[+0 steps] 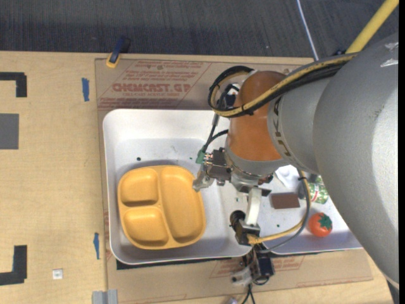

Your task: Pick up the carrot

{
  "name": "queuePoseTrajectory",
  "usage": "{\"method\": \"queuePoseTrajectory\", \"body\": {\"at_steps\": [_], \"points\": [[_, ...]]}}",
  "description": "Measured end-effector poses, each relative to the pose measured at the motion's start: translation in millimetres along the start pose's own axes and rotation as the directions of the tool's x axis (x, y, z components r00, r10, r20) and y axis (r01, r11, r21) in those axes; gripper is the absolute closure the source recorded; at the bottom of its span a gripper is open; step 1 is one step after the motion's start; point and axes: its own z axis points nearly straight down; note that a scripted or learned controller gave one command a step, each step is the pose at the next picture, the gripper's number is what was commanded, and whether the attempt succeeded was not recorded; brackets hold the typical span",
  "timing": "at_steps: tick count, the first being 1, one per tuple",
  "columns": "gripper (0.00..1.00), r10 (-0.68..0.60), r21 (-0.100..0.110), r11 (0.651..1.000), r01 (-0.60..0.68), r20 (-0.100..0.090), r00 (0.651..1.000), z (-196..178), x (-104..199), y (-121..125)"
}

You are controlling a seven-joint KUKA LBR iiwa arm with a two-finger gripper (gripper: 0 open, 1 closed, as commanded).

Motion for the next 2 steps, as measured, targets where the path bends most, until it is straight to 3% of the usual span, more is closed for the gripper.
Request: {"method": "queuePoseTrajectory", "body": {"at_steps": [1, 2], "points": [[0.0, -0.134, -0.008, 0.991, 0.134, -0.012, 0.991, 79.3, 7.7, -27.7], [1.0, -0.131, -0.01, 0.991, 0.131, -0.012, 0.991, 69.4, 7.9, -27.1]]}}
